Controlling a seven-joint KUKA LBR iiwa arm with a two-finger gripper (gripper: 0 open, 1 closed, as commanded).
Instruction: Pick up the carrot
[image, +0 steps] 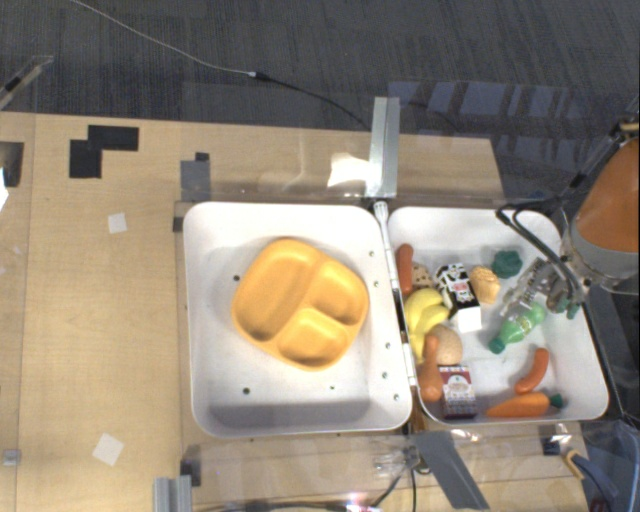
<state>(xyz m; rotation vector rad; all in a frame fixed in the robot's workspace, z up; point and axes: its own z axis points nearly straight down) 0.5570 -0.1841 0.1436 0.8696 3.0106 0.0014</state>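
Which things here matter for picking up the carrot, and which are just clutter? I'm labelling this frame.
For the job:
carrot, near the right bin's front edge
gripper, over the right bin

Lying about:
yellow divided plate in the left bin
banana
green bottle
red box
potato

Bright, even overhead light; glare on the counter (340, 172) at 12 o'clock (soft shadows, slightly grainy).

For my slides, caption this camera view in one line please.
Gripper hovers above a green bottle in the right bin, carrot lying untouched near the front edge.
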